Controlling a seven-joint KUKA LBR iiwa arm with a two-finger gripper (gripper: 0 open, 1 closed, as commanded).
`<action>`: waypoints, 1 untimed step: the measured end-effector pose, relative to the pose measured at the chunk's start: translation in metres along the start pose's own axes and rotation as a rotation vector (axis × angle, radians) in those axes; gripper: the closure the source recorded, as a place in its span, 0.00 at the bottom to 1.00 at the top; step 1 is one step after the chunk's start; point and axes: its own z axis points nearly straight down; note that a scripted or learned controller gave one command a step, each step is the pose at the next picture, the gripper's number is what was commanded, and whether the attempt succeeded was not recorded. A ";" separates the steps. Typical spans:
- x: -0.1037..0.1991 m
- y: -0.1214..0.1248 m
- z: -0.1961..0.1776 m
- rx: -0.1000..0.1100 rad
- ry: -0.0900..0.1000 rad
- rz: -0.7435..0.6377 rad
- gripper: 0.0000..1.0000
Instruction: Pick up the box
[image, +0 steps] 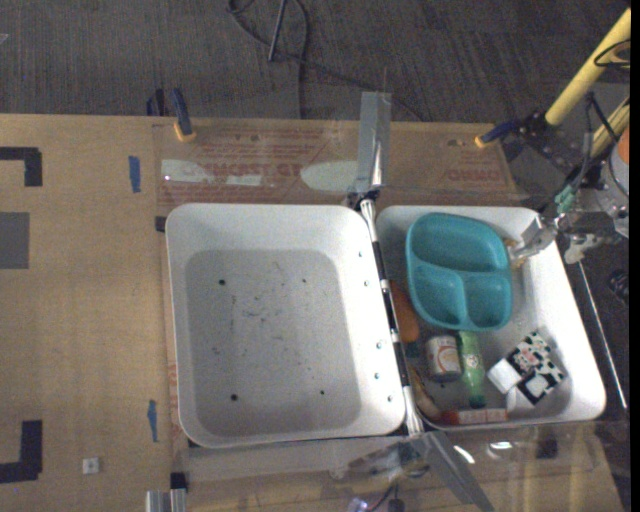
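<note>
Your hand (535, 240) is hovering at the right bin's (585, 330) upper rim beside the teal tray (458, 270), far from the black-and-white box (535, 365); its grip state I cannot tell.

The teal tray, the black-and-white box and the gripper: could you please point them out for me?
Teal tray (443, 260), camera view, floor of its large compartment.
Black-and-white box (536, 366), camera view, its patterned top face.
Gripper (532, 240), camera view, its tip over the right bin's rim.

Two bins sit side by side: the left bin (200, 240) and the right bin (585, 380). In the right, a tray (458, 270) lies behind a box (533, 366) and a can (443, 356).
</note>
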 end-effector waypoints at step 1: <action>-0.006 0.058 0.053 -0.005 -0.002 -0.433 0.00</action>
